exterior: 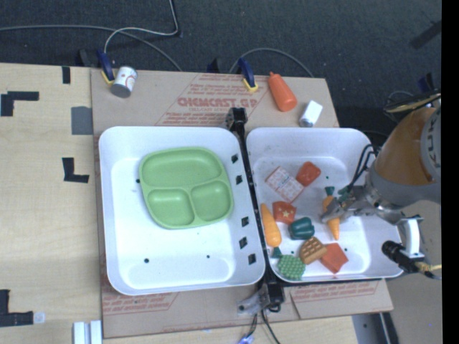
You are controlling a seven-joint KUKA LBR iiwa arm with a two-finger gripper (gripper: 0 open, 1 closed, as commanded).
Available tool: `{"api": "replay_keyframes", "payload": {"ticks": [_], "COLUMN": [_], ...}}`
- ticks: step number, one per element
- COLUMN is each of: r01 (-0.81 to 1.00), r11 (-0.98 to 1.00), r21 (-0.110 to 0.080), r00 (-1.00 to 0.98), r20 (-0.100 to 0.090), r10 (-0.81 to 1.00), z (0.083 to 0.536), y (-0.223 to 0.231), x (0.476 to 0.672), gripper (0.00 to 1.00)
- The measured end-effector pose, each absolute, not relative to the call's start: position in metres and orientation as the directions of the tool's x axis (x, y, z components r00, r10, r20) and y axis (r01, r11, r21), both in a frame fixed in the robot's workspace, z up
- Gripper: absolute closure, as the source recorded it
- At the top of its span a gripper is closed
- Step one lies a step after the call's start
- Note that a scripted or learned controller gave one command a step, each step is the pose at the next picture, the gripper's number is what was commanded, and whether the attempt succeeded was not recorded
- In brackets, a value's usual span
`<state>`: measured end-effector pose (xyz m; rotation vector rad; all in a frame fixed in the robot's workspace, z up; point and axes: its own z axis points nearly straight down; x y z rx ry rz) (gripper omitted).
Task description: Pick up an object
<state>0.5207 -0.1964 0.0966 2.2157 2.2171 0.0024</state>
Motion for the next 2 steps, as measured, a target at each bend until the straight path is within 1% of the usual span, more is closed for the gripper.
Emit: {"api": "replay_keyframes", "payload": {"ticks": [1,2], "r01": [1.000,1.000], "r11": [0.003,0.002], "r21": [0.005,0.000], "r00": [-0.003,-0.002], "r20": [0.001,0.000], "r10": [1.000,1.000], "z": [0.086,0.184], "y": [-0.107,-0.048], "x": [0.530,0.560], "gripper": [1.00,1.00]}}
